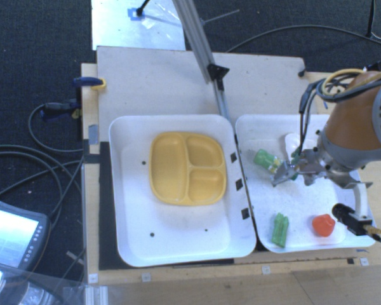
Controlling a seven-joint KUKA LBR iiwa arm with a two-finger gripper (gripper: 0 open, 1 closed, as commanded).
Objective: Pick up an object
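Observation:
My gripper (282, 173) hangs over the middle of the right bin (260, 132), reaching in from the right. Its tip is just right of and below a light green object (264, 158) that lies in the upper left of that bin; whether they touch I cannot tell. A darker green oblong object (279, 229) lies near the bin's front edge. A red rounded object (323, 225) sits to its right. A white object (291, 143) shows partly behind the arm at the back.
The left bin (133, 234) bears a yellow divided plate (187, 168) in its middle. A grey pole (200, 40) slants down to the ridge between the bins. Cables and a handheld screen (9, 230) lie on the dark floor at the left.

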